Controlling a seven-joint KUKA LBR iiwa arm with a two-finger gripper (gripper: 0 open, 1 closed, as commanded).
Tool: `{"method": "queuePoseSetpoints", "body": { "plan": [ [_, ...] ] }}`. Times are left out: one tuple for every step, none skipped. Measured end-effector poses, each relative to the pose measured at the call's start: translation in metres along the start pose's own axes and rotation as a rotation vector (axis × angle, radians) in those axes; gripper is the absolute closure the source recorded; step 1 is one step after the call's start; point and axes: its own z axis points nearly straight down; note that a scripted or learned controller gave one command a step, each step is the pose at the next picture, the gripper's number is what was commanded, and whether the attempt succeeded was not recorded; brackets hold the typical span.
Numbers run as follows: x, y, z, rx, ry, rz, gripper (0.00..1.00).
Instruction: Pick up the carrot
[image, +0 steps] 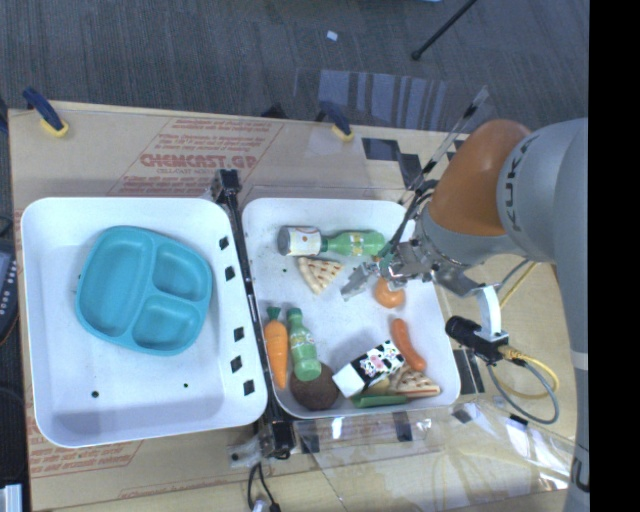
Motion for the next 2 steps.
{"method": "queuePoseSetpoints", "body": {
  "plan": [
    [-0.029, 0.023, 0.055, -0.022, -0.005, 0.05, 0.0],
    [-0.033, 0.035, 0.062, -0.018, -0.003, -0.225, 0.0]
  ]
}}
